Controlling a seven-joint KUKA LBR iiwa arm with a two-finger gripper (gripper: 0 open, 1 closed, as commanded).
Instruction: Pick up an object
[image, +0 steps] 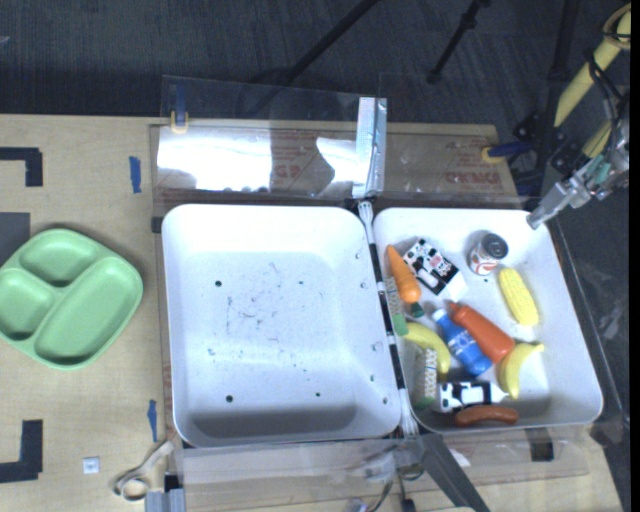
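From above, the gripper hangs at the far right edge of the right bin. I cannot tell its grip. Nothing is picked yet, I think. It must come down onto one toy. Near it sit a shiny round can and bumpy yellow corn. A smooth orange carrot lies left.

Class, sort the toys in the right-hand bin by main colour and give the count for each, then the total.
Orange: 2, carrot, bottle
Yellow: 3, corn cob, banana, banana
Black-and-white: 2, toys
Blue: 1, bottle
Silver: 1, can
Red: 1, sausage
Total: 10
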